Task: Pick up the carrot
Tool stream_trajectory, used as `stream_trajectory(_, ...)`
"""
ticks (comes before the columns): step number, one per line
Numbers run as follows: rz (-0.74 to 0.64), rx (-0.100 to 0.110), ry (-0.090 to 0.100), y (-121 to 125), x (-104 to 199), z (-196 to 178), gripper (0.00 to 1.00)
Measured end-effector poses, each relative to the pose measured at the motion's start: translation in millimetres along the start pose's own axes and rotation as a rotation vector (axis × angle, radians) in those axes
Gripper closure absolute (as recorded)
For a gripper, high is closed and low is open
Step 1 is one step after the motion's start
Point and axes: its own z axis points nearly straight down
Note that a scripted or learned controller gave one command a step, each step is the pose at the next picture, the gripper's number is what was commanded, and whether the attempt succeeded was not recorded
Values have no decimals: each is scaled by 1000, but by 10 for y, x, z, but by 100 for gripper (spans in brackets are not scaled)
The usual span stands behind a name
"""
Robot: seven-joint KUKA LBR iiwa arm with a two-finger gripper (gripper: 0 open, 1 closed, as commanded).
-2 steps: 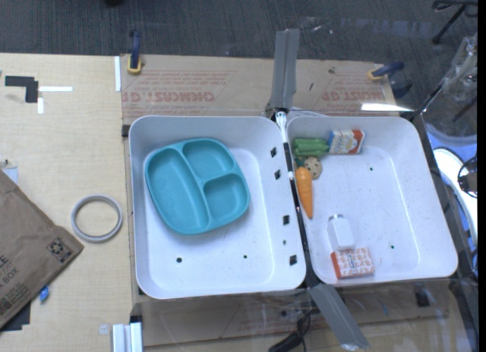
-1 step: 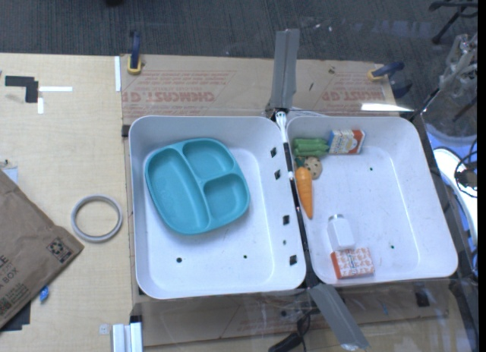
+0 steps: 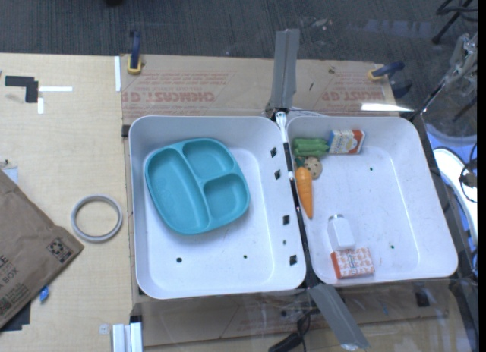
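The carrot (image 3: 304, 191) is orange and slim. It lies lengthwise against the left wall of the right bin (image 3: 402, 191), its thick end toward the back and its tip toward the front. A small round cookie (image 3: 310, 166) touches its thick end.
Behind the carrot lie a green vegetable (image 3: 310, 146) and a small colourful carton (image 3: 345, 142). A white block (image 3: 341, 231) and a red-and-white packet (image 3: 353, 263) sit near the right bin's front. The left bin (image 3: 205, 259) holds a teal divided plate (image 3: 197, 185). A tape roll (image 3: 96, 217) lies on the bench.
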Motion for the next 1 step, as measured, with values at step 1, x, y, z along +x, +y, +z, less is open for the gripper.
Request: stream_trajectory(1,0,0,0,-1,2,2,0)
